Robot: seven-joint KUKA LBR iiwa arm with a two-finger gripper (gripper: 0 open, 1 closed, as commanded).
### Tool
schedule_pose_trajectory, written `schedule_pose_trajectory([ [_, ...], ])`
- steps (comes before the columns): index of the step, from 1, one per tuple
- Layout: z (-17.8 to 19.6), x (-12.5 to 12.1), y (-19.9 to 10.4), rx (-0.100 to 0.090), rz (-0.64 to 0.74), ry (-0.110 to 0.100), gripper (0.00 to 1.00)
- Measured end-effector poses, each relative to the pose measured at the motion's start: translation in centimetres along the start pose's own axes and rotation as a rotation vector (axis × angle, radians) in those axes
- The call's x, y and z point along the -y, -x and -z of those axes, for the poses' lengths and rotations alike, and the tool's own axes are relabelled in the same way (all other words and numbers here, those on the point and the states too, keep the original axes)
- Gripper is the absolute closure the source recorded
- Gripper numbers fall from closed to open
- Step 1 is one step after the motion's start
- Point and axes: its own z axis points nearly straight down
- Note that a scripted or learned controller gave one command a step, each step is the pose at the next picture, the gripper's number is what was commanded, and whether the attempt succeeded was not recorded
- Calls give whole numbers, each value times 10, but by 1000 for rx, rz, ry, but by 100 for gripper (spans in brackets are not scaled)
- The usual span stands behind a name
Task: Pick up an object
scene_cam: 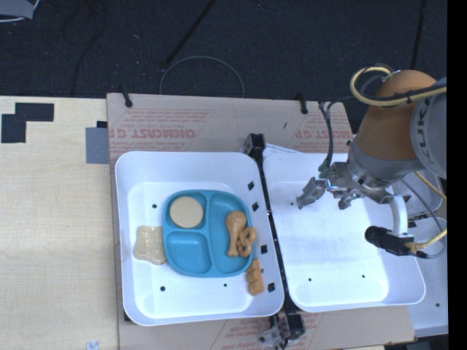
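Nearest, a small tan biscuit (255, 278) lies in the left bin (139, 297) just beside the blue tray (191, 257), probably light, stiff and crumbly, best pinched across its sides, while the fingers (327, 194) hang open, holding nothing, over the right bin (408, 286).

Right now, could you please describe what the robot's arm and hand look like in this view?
The arm is grey, with a rounded orange band above the wrist and a pale yellow cable looped beside it. Below sits a grey metal hand with two fingers. A black cylindrical part with thin wires hangs nearby.
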Motion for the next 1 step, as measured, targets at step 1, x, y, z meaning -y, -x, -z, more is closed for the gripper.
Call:
schedule_pose_trajectory([
  [1,-45,-2,4,-1,-1,-5,0],
])
